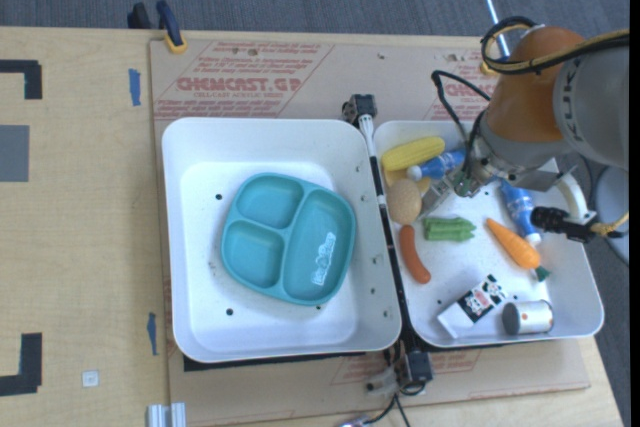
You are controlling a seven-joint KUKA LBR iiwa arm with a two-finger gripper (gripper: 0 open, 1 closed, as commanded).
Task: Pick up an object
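Two white bins are set side by side on the bench; the left bin (190, 215) holds a teal divided plate (288, 238), and the right bin (585, 300) is crowded with small toys. The gripper (447, 189) is lowered into the upper part of the right bin, just beside a potato (404, 200) and just above a green pea pod (448, 229). A corn cob (412, 153) lies near its other side. Whether the claw is spread or pressed together cannot be told, since the tips are small and dark against the clutter, and nothing is seen between them.

The step in hand appears to be the descent onto one item. It is best done if a single target is chosen, probably the pea pod or the potato, and the tips are centred over it so that neighbours are not nudged. A red chili (414, 255) and a carrot (513, 243) lie near enough to be knocked. The bin wall should be kept away from.
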